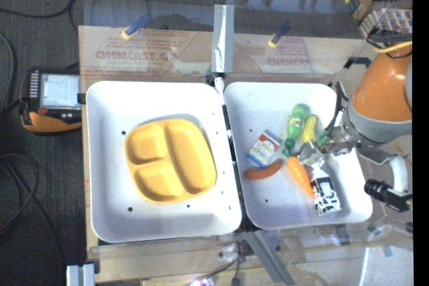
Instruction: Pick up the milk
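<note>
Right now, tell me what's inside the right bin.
The right bin holds a milk carton, sausage, carrot, green bottle, yellow item and black-and-white carton. The gripper covers whatever lies beneath.

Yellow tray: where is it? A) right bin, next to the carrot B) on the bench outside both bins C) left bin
C: the yellow tray lies in the left bin, while the carrot and the milk carton are in the right bin.
</note>
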Available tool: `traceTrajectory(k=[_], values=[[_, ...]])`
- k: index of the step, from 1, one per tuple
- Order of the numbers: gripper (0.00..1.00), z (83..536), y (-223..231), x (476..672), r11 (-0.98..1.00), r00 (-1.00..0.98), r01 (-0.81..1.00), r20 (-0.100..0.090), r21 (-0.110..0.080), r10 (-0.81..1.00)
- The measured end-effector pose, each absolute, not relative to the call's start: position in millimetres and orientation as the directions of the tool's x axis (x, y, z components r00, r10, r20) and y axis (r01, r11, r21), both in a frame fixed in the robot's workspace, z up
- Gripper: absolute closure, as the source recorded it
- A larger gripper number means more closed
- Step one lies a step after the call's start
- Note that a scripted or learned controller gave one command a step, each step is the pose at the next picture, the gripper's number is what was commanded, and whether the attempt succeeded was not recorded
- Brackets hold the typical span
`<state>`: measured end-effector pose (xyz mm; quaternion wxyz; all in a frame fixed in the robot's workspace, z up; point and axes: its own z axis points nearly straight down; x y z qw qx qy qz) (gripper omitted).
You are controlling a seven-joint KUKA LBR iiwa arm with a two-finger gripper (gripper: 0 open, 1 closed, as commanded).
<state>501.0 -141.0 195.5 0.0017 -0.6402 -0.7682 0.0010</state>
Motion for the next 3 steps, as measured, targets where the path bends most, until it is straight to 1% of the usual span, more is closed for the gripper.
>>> traceTrajectory(k=[1, 2, 3], values=[[1.00, 203.3, -140.1, 502.2, 0.182, -0.182, 0.983, 0.002, -0.005, 0.983], [1.00, 203.1, -107.5, 492.0, 0.027, -0.027, 1.000, 0.000, -0.003, 1.000], [1.00, 135.1, -173.6, 483.7, 0.083, -0.083, 0.997, 0.000, -0.004, 0.997]])
